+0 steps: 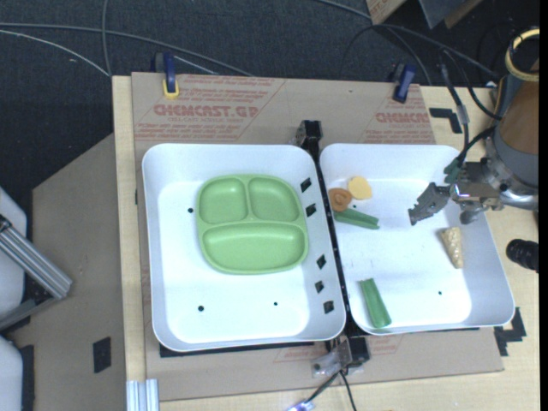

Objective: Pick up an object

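From the overhead camera I see my gripper (438,202) low over the right bin (479,315), near its right wall. I can't tell how far the fingers are spread, and nothing sits between them. The nearest candidate is the beige wedge (453,246), just below and slightly right of the fingers, its long axis running up-down in frame. The green stick (356,219) lies farther left, the green block (374,302) lower left.

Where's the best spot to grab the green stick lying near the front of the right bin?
Probably the middle of the green stick, from straight above, fingers across its narrow width. It lies flat on the right bin floor with bare floor along both long sides.
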Robot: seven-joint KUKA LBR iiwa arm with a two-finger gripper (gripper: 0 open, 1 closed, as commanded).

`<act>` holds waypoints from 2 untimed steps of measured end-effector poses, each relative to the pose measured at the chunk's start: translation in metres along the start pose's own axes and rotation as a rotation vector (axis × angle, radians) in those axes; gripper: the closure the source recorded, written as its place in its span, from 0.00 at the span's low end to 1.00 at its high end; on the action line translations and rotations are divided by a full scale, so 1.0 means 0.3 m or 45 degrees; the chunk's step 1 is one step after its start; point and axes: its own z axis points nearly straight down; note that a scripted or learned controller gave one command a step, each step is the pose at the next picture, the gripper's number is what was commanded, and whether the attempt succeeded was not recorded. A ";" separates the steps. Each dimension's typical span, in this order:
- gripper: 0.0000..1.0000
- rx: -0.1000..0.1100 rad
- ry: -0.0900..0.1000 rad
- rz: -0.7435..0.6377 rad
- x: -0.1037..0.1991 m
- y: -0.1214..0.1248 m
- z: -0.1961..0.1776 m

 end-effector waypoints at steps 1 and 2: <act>0.00 -0.013 -0.002 -0.003 0.001 0.006 -0.017; 0.00 -0.007 -0.001 -0.002 0.012 0.008 0.125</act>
